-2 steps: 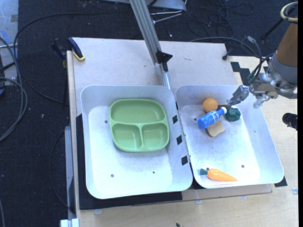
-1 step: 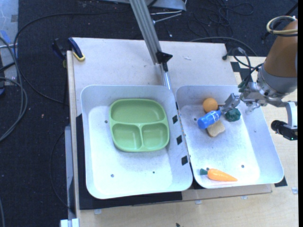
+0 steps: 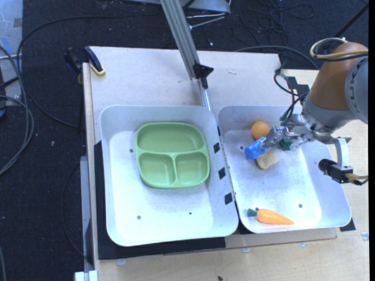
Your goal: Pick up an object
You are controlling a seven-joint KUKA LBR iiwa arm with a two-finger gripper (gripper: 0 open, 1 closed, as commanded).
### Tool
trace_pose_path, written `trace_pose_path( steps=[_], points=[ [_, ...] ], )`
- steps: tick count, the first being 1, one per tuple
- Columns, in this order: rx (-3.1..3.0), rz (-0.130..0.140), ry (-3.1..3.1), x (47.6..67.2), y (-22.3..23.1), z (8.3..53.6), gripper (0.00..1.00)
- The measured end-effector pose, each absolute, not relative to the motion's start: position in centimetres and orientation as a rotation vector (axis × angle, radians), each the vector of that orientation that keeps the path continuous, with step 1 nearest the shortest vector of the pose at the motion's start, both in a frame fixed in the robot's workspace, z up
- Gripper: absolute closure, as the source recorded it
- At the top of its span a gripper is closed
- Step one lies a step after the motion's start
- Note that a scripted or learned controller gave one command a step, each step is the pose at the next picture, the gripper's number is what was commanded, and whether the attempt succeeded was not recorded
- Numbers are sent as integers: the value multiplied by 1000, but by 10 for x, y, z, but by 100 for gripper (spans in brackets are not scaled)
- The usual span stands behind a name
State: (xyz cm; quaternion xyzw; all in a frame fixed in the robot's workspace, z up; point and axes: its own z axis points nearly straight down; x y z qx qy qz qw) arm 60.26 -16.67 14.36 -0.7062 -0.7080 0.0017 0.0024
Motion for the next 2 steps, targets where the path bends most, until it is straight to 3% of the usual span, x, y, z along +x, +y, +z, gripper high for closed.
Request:
trace_pose_path(
  steps=[1,2],
  points=[
    [-2227,-26,-2239,611,-165,120,0],
    [-2229,-24,-2239,611,-166,129,100]
  ],
)
